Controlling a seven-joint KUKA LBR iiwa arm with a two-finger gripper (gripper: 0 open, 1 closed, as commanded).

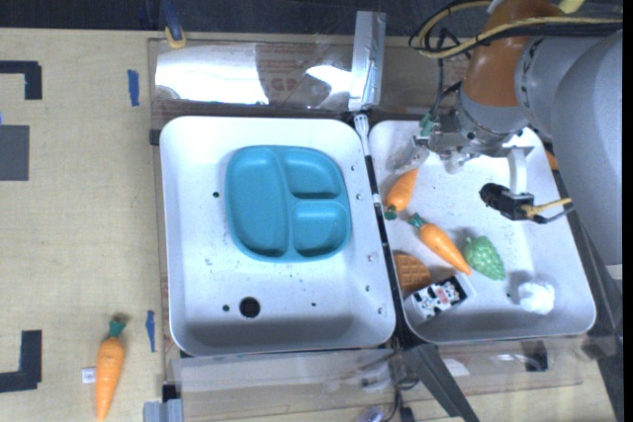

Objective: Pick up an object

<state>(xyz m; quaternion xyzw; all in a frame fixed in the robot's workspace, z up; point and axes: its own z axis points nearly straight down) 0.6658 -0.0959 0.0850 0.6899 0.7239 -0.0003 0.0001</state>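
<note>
Hand hangs over the back end of the right bin, under the grey wrist w/ the orange band. Can't tell from this angle how far open it is; nothing visibly in its hold.

No specific target is named, so any item in that bin counts. Nearest is an orange piece, tight against the bin's left wall, just down-left of the hand. Next to it is a toy carrot w/ green top, lying diagonally mid-bin. A green knobbly lump sits just beside the carrot's lower end. Toward the front are a brown waffle-like piece, a small black-and-white item and a white lump.

They look like plastic play food: prob. light, stiff and smooth, so a bit slippery. The carrot seems the best bet. Take it across the mid-body, on the short axis; the taper could let it squirt out if gripped near the tip. The orange piece has little room on the wall side.

The left bin holds a blue divided plate. A second carrot lies on the pale wood-look surface, well apart from both bins, w/ black marks and blue tape bits nearby. There's dark floor beyond the back edge.
</note>
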